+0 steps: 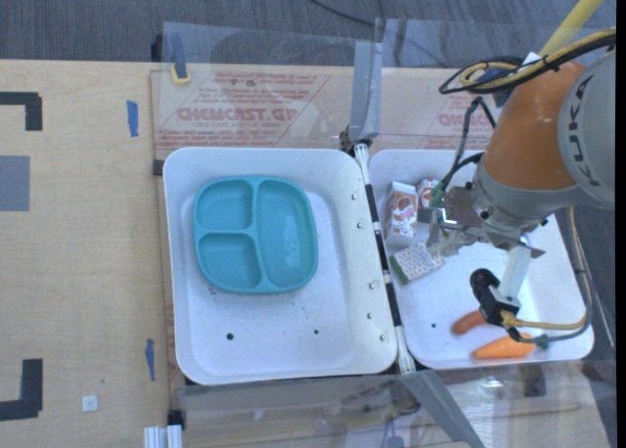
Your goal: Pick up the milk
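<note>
- Two white bins lie side by side on the bench: the left bin and the right bin.
- One teal plate with three compartments lies flat in the left bin, in its far-left part.
- The milk — a small white carton with red print — lies in the right bin, in the far-left corner, close to the wall between the two bins.
- Just near of the milk lies a small flat packet with a green checked pattern, tilted; I cannot tell if the two touch.
- Two orange carrots are in the near part of the right bin: one carrot to the left, and a second carrot nearer to the edge.
- The arm reaches over the right bin from the right, its orange band above the wrist.
- The gripper is low over the far-left part of the right bin, just right of the milk; whether its fingers are apart or together, I cannot tell.
- A black cable end hangs below the wrist, just far of the carrots.
</note>
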### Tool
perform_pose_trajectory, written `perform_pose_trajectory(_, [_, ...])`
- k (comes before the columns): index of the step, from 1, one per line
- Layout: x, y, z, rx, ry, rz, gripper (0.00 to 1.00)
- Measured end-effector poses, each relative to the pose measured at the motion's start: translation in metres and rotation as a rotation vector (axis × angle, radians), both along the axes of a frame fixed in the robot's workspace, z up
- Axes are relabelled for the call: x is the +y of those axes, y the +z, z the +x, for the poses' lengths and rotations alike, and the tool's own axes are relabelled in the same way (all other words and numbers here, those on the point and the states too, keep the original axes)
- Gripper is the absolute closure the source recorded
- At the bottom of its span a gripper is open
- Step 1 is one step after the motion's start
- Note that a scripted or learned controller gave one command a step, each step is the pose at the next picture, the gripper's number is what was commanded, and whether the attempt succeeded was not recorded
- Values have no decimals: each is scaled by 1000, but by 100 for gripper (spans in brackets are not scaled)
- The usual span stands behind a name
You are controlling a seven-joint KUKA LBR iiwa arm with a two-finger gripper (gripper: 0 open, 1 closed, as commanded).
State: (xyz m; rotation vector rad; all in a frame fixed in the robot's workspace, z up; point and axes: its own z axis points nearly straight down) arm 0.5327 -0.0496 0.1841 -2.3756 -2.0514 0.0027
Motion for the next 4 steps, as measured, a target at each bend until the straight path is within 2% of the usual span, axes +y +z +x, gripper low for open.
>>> perform_pose_trajectory(1, [28, 24, -23, -1, 257, 1, 100])
perform_pose_trajectory(2, [-36, 0, -26, -2, 550, 1, 100])
perform_pose_trajectory(3, [52, 32, -53, -2, 672, 1, 100])
perform_pose_trajectory(4, [77, 64, 36, -6, 661, -1, 100])
